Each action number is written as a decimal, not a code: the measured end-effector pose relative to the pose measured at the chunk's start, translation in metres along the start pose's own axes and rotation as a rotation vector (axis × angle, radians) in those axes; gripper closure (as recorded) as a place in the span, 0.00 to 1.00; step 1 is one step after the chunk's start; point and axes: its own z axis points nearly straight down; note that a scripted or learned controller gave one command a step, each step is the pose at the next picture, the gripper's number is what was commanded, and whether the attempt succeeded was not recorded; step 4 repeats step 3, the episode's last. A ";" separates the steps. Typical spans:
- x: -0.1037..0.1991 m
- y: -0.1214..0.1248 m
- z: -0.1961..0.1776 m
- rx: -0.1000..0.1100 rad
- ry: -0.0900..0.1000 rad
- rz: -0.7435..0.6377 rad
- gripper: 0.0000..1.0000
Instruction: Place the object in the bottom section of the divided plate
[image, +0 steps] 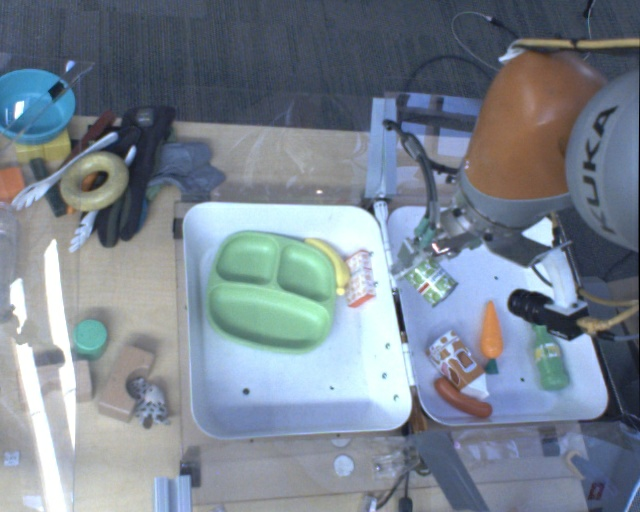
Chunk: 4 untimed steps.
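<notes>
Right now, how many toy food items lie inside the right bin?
5: green carton under the gripper, carrot, green bottle, sausage, patterned box. The arm may hide more.

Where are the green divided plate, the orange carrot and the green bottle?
Green divided plate (268, 312), camera view, floor of bottom section.
Orange carrot (490, 332), camera view, mid-body.
Green bottle (550, 363), camera view, body below neck.

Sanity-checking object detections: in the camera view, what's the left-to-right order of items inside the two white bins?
Green divided plate → banana → red-and-white packet → green-and-white carton → small patterned box → carrot → green bottle. The sausage overlaps the box and carrot in x, so I left it out.
</notes>
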 end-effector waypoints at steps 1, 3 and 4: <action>0.065 0.045 0.071 0.010 0.004 0.063 1.00; 0.125 0.067 0.134 0.013 0.005 0.175 0.00; 0.125 0.067 0.134 0.013 0.005 0.175 0.00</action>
